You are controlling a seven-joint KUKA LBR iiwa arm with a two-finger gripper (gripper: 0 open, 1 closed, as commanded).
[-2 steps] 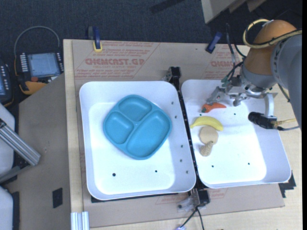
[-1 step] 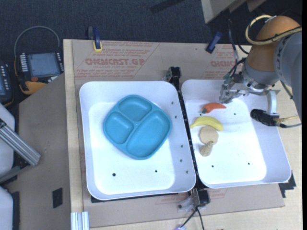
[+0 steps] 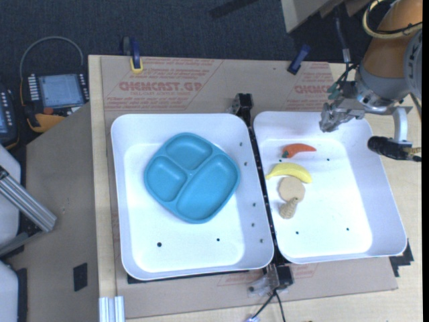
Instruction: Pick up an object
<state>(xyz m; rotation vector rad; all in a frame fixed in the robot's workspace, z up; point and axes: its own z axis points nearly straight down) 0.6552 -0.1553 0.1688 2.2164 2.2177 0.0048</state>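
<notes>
Tan food piece [image 3: 290, 198] is touching banana [image 3: 289, 172]; gripper [image 3: 330, 121], grasp unreadable, is hovering apart and risking nudging both.

Red print on the brown cardboard sheet [image 3: 201, 79] under the bins read "CHEMCAST GP", repeated, partly hidden, at its right.

both white bins [image 3: 127, 180] are seen from one fixed overhead camera, angled down; arm [image 3: 392, 52] entering at right.
</notes>
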